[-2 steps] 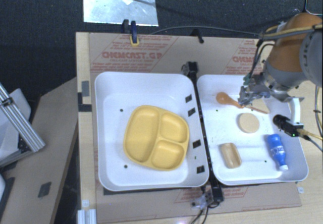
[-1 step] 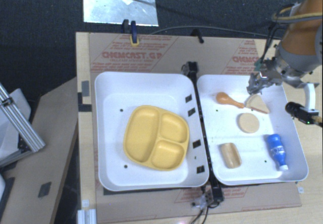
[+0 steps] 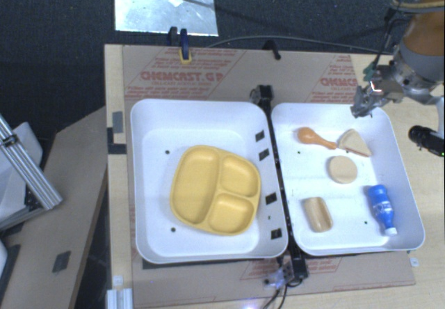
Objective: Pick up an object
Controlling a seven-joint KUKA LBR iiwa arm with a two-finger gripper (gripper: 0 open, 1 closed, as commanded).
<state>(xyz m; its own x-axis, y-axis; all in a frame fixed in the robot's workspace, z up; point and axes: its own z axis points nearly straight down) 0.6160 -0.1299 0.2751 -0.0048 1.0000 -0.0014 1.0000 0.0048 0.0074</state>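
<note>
The grey arm with its orange band reaches in from the right, bent down toward the far right corner of the right bin (image 3: 407, 182). Its hand (image 3: 363, 107) hangs at the bin's back rim, pointing downward; nothing is seen between its fingers, and whether they are open or closed cannot be told from here. Just below and left of the hand lie a wooden spoon (image 3: 314, 138) and a pale wedge (image 3: 353, 142). Further below sits a round tan disc (image 3: 342, 169), then a tan block (image 3: 317, 214) and a blue bottle (image 3: 380, 208) on its side. Far left of the hand, the left bin (image 3: 149, 161) holds a yellow divided tray (image 3: 215, 189)
</note>
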